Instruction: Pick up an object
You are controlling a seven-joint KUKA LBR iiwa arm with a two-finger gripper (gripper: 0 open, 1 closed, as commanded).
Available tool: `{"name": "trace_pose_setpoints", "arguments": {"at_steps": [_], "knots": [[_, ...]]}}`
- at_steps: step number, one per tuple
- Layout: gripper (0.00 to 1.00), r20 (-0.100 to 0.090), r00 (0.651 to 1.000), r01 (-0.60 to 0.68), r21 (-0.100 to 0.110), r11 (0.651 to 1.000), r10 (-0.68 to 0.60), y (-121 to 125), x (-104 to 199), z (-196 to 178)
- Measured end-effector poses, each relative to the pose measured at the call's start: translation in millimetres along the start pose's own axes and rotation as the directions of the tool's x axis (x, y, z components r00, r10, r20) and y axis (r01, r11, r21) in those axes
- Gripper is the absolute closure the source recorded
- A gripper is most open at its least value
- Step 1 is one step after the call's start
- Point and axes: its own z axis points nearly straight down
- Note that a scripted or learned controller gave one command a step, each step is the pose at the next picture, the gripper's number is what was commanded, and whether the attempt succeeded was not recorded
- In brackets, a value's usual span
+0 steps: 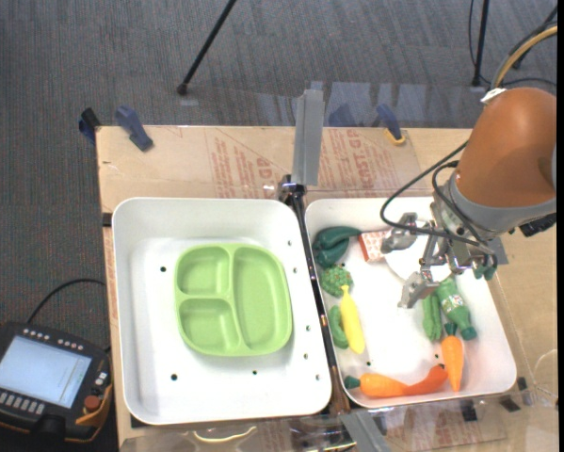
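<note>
Carrots (406,382), banana (351,319), perhaps broccoli (335,279) in right bin (504,342); green plate (233,299) in left bin (136,252)

Red printing is seen on the cardboard sheet (234,163) that lies under the two bins, at the far side of the bench. Large red letters and triangle outlines are printed there, upside down from this view. On the right stretch the letters seem to read "MOTTOM" or "BOTTOM", though the slant and blur leave this uncertain. Further red print is shown on the left stretch, but it cannot be read. A small red and white packet (372,245) carries markings too blurred to be made out.
</note>
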Motion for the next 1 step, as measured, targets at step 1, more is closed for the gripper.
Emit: {"name": "trace_pose_setpoints", "arguments": {"at_steps": [1], "knots": [[0.00, -0.002, 0.999, -0.050, 0.000, 0.999, 0.050, -28.3, 72.3, 116.8]]}}
